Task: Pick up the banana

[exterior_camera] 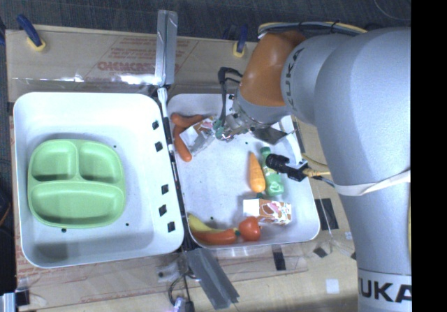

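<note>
Overhead slanted view of two white bins. We placed the arm [349, 115] entering from the right of the frame, its orange band above the wrist over the upper part of the right bin [216, 185]. The gripper [222, 129] sat low in the upper-left part of that bin, next to a small orange-red sausage-like item [183, 143] and some pale clutter we could not identify. We could not tell whether the tool was apart, together or clamped on anything, since the wrist and glare masked it.

The banana [198, 223] lay at the lower-left corner of the right bin, against the wall, with just a short yellow stretch exposed. A red pepper [218, 236] lay along its lower side and a tomato [249, 229] sat just right of that. A carton [267, 211] stood near the tomato, and a carrot [256, 171] lay mid-bin beside a green item [274, 185]. The left bin held a green tray [75, 181].

We judged the reach as not yet made: the gripper was well apart from the banana, across the bin. A sound approach would travel toward the lower-left corner, descend on the exposed yellow part, and span the fruit across its narrow width, keeping clear of the wall and the pepper touching it.

Most of the banana's length was covered or lost in shadow, so its true orientation remained uncertain.
</note>
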